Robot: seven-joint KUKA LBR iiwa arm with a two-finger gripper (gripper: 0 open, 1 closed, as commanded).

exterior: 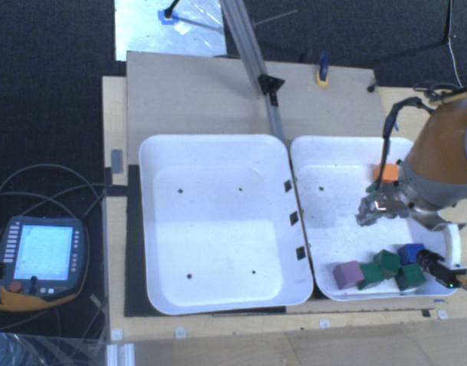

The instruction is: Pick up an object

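Observation:
My gripper hangs low over the middle of the right bin, reaching in from the right. Just behind it, partly hidden by the wrist, lies an orange block. Along the bin's front edge sit a purple block, two green blocks and a blue block. Nothing shows between the gripper and the bin floor.
The left bin lies beside the right one, with a ridge between them. A grey pole slants across the back of the bench. A teach pendant rests on the floor at the left.

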